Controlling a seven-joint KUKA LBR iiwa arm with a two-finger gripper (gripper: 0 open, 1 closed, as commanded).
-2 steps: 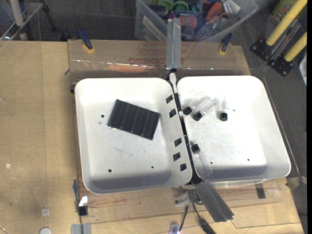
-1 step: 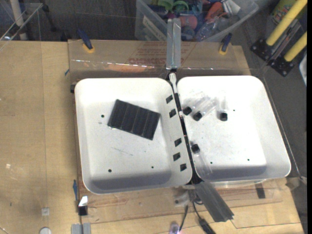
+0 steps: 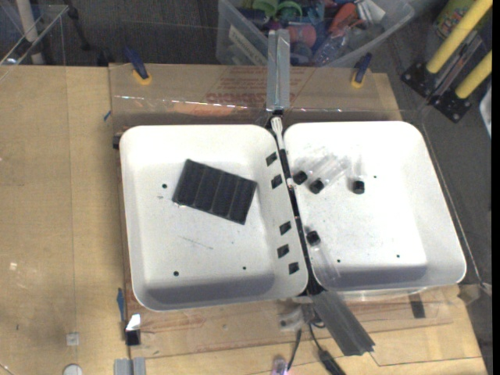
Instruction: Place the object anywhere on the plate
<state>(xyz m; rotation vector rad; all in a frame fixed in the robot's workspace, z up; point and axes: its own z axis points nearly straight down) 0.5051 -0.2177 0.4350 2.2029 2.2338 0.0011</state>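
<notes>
Zero clue on the jaws from this shot, can't tell if they're open, closed or carrying anything.

My guess at the object to move is the clear plastic piece [image 3: 328,165] in the right bin [image 3: 406,209], near the back and close to the middle. It lies loose among a few small black bits [image 3: 358,186], so picking it cleanly looks fiddly, and being see-through on white doesn't help.

I take the dark ribbed slab [image 3: 215,191] as the plate. It lies flat and a bit skewed in the left bin [image 3: 141,233], with bare floor all round it, so it looks like an easy target.

Between the two runs the joined rim [image 3: 283,209] with black tabs, which any carry across has to clear. Behind the desk [image 3: 55,209] sits a tub of coloured toys [image 3: 312,14], well out of the way.
</notes>
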